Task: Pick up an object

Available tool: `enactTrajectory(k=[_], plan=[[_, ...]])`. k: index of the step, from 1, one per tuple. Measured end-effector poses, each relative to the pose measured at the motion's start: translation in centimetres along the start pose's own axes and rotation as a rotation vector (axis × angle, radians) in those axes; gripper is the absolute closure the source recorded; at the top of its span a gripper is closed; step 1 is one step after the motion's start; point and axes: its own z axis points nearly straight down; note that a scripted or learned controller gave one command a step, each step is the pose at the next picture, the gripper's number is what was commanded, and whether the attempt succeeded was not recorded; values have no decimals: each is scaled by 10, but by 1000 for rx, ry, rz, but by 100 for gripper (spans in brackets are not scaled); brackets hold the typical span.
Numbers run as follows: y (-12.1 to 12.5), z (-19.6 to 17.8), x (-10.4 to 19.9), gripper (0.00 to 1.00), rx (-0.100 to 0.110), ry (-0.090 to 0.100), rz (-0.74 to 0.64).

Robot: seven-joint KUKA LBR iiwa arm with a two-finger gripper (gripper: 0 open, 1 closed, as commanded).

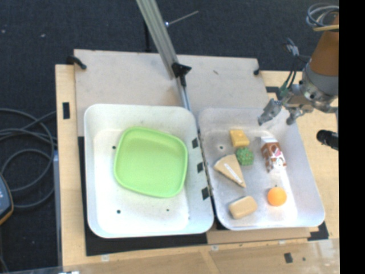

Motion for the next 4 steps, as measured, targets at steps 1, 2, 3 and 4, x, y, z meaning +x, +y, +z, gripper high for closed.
enactTrajectory(k=[1,2,3,4], plan=[[-6,60,4,0,5,1,0],[-5,109,3,0,-2,-1,0],[-4,95,3,100,-8,-2,-1],[-2,52,1,100,-4,-1,0]])
